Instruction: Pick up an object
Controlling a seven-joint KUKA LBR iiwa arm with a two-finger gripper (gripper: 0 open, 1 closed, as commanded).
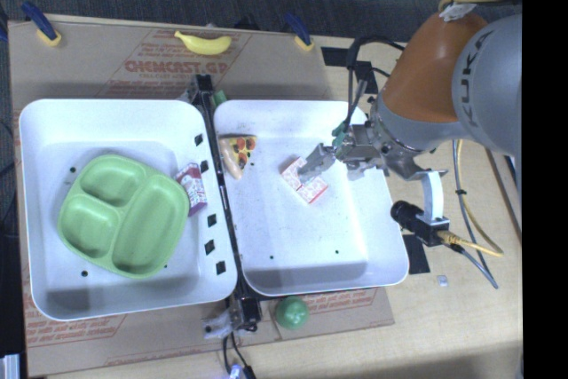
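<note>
The tool hangs low in the right bin, right over the pink packet, which lies flat just below-left of it; its grip cannot be told.

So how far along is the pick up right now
Done so far: the pincer has reached into the right bin and sits at the small pink and white packet. In hand: nothing that shows; the packet lies on the bin floor. Left: closing on it and lifting. The pizza slice toy, green tray and wrapper lie untouched.
</note>
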